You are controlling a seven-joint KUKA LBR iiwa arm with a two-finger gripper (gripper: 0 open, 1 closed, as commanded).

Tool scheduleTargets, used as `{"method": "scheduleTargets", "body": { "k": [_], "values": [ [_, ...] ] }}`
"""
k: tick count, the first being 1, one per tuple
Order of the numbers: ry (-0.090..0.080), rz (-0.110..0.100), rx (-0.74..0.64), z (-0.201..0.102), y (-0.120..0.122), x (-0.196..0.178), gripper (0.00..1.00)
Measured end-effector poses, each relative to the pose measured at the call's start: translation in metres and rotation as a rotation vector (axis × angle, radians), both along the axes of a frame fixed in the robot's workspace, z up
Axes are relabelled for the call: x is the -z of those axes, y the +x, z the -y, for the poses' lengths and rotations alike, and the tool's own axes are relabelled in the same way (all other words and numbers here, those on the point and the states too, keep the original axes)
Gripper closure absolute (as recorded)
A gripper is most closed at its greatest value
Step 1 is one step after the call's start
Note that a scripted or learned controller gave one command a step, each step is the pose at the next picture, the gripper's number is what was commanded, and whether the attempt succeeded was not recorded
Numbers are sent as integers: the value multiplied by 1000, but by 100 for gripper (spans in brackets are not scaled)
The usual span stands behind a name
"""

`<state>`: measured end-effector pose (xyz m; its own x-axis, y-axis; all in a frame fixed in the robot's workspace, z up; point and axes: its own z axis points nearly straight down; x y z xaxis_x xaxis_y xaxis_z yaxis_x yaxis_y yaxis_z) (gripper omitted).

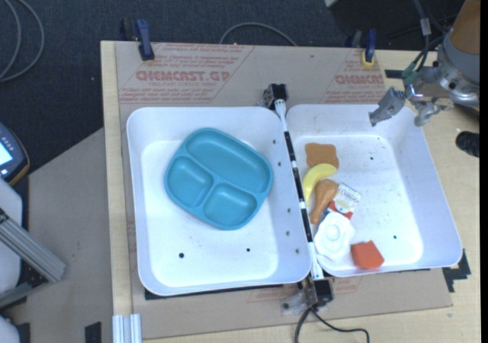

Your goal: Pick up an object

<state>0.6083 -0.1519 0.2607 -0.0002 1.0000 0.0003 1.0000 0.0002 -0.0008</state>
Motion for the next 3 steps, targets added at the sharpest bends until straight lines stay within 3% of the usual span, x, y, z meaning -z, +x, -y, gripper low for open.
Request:
{"method": "scheduleTargets", "body": {
  "k": [1,2,3],
  "values": [
    [4,-10,-5,-58,-27,83,0],
    [1,-3,-1,-60,-5,180,0],
    [-2,5,-2,-54,27,176,0]
  ]
}}
